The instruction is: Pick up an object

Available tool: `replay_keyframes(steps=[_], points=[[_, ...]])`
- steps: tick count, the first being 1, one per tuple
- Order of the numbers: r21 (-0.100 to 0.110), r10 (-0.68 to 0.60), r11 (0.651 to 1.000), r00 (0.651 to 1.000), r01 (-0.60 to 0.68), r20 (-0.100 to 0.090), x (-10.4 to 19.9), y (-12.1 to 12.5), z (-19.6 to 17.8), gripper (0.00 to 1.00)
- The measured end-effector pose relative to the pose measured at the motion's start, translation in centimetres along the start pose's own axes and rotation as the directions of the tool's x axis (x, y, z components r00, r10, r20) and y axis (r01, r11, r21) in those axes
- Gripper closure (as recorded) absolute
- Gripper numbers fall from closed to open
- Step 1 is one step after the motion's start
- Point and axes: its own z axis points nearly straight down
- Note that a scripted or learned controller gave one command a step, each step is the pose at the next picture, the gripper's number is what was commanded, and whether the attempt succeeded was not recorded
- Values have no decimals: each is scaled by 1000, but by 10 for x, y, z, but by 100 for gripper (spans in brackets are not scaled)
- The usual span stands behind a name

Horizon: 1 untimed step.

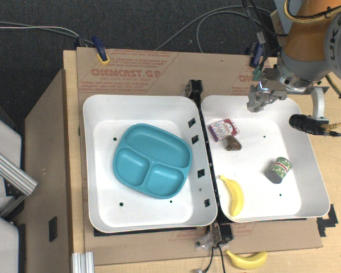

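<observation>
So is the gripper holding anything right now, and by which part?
Nothing is held. The gripper hangs above the right white bin's far edge with nothing between its fingers.

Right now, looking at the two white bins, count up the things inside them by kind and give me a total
Divided teal plate: 1, in the left bin
Banana: 1, in the right bin
Small can: 1, right bin
Purple and white packet: 1, right bin
Small brown object: 1, right bin; kind unclear
Total: 5
</observation>
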Motion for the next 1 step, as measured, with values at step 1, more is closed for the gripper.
replay_keyframes(steps=[1], points=[[7, -3, 1000, 1000, 3, -3, 41, -25, 9, 100]])
